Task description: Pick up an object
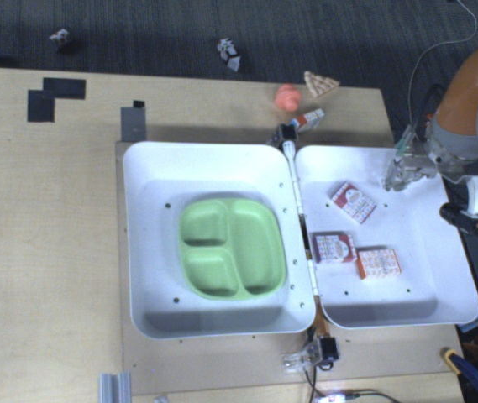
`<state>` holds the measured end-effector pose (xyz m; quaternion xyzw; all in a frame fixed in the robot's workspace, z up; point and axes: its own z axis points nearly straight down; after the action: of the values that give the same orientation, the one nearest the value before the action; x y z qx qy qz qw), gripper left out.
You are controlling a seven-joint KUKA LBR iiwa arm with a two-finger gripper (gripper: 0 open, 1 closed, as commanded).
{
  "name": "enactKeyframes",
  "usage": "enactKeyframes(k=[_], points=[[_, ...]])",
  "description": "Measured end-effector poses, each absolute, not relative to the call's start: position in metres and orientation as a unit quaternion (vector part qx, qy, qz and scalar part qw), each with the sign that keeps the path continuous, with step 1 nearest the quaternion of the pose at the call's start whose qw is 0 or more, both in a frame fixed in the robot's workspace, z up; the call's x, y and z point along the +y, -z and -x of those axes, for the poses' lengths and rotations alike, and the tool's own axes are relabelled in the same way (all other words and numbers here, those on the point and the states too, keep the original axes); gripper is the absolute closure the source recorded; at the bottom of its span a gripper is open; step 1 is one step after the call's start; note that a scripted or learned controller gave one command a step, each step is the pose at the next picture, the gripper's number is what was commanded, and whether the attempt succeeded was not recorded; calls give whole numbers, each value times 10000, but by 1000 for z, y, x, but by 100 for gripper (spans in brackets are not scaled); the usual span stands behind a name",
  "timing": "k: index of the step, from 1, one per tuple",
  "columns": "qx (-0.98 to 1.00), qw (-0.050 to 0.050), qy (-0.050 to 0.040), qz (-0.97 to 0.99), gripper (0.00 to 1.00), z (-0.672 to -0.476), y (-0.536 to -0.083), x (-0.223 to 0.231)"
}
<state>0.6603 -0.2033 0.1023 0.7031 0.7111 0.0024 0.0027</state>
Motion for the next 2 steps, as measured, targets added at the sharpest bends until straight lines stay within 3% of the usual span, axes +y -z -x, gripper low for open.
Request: enactKeyframes(k=[1,2], points=[[7114,25,-22,-7028,0,-660,-102,-203],[7080,17,-18,-7062,0,-584,-86,-147]])
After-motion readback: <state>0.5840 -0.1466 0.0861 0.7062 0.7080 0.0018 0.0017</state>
